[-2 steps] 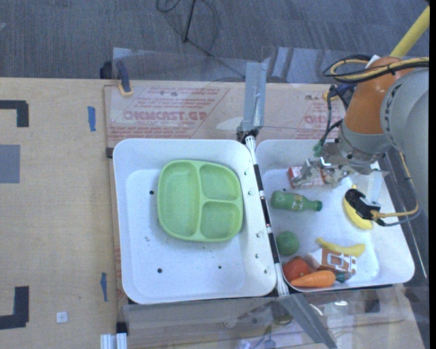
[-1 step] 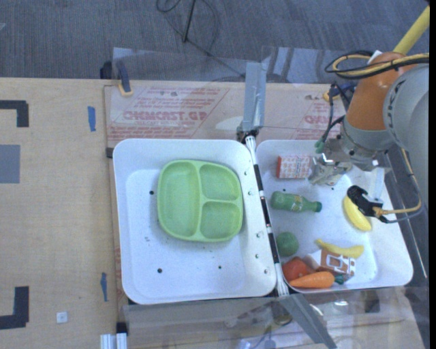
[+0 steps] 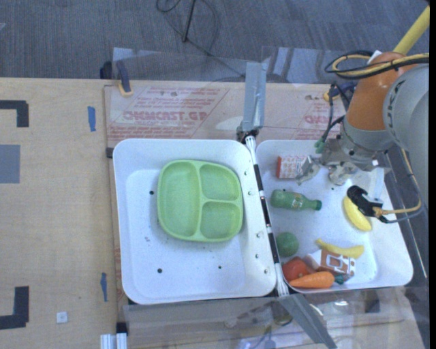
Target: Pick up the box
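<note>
The grey arm wears an orange band, black cables looping above its metal wrist.

You see two white bins; the left one holds a light green plate. In the right one lie a red and white box, a green bottle, two yellow bananas, an orange carrot and a red tomato.

You've got a light plywood surface with blue tape marks, grey carpet floor beyond its far edge, black cables trailing across the floor.
</note>
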